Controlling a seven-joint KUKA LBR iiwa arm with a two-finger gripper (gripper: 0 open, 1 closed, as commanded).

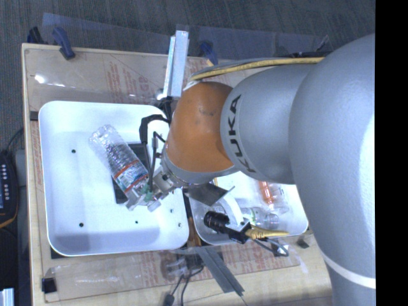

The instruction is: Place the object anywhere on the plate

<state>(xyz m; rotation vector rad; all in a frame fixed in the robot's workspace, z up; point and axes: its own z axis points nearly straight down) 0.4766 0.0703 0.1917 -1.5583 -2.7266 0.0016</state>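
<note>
A clear plastic bottle with a printed label lies slantwise in the left white bin, its cap end pointing toward the bin's lower right. It rests partly over a flat black object. My gripper is low in the same bin, right at the cap end of the bottle and touching or nearly touching it. The orange wrist band and the grey arm rise over the gripper and hide the strip between the two bins.
The right white bin is mostly covered by the arm. A crumpled clear plastic item and an orange-tinted piece show in it. The left bin's left half is bare white floor.
</note>
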